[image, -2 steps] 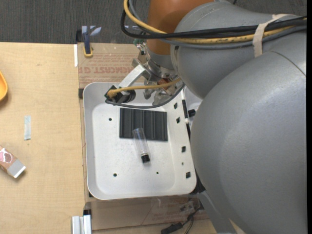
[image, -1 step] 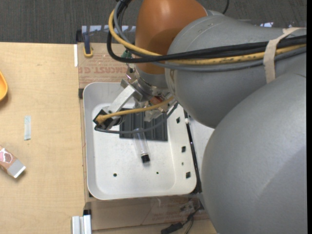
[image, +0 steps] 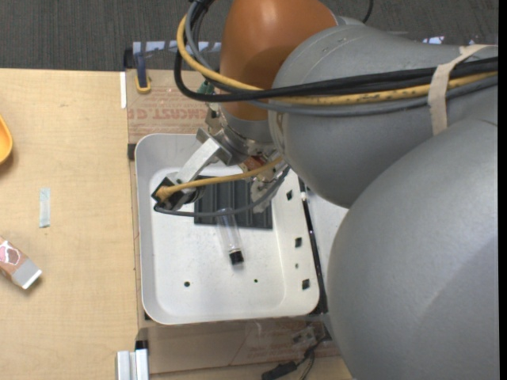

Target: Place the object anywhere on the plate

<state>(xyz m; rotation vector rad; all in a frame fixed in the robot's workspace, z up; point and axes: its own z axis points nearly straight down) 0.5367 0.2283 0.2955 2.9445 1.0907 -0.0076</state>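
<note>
We see the gripper (image: 234, 244) hanging low over the white bin (image: 170, 291). Object and plate aren't identifiable, so stiffness, weight and grasp point stay unjudged. We can't tell the jaw state.

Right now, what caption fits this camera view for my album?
Grey robot arm with an orange band lowers its gripper into a shallow white bin.

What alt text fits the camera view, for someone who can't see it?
A grey arm with an orange band reaches from the right over a white bin, its gripper hanging above the bin floor. On the wooden bench to the left lie a small grey strip and a wrapped item.
</note>
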